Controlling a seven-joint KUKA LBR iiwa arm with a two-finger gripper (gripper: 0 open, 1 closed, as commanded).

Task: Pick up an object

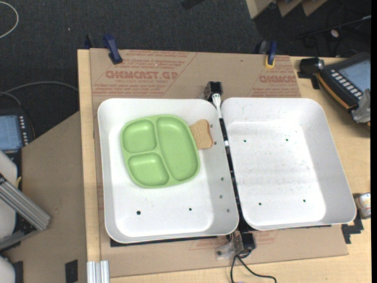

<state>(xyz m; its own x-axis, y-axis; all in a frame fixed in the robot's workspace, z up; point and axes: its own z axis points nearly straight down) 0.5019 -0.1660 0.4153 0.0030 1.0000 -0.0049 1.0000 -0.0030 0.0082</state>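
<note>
Red "CHEMCAST" print (141, 74) beyond green plate (159, 151)

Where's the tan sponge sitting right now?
The tan sponge lies in the left bin, touching the green divided plate's upper-right edge.

Green divided plate (159, 151) in left bin (118, 217) — tan slice (202, 134) touching it.

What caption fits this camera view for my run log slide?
Green divided plate and tan sponge-like block touching its rim, both in the left white bin; right white bin alongside.
</note>
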